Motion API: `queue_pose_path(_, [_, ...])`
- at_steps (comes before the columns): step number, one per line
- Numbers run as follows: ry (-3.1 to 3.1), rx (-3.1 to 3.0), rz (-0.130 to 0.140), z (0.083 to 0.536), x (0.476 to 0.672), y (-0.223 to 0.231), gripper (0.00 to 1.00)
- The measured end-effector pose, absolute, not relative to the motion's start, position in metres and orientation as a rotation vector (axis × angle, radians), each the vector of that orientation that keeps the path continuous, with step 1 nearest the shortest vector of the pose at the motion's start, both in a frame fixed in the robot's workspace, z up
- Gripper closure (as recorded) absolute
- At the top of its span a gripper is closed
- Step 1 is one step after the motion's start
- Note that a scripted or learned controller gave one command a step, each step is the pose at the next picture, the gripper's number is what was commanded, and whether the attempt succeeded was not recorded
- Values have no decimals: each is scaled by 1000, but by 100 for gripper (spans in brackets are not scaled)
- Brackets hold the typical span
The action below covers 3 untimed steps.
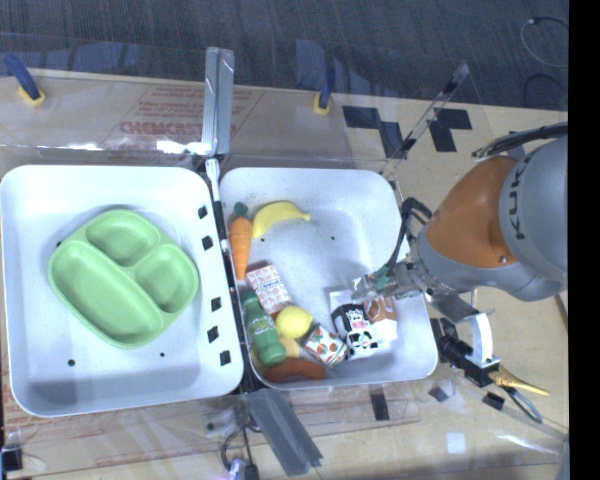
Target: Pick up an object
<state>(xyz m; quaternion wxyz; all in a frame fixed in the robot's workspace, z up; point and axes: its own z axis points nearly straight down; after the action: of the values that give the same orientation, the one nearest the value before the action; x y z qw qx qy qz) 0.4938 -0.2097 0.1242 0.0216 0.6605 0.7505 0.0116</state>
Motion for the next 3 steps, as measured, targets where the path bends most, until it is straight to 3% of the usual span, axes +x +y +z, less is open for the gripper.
queue_pose_path(1, [2126,2283,16,111,483,-184,100])
queue_pose_path(2, [2154,2285,20,106,483,-174,0])
queue_pose_path(3, [2258,2179,5,93,479,-120,0])
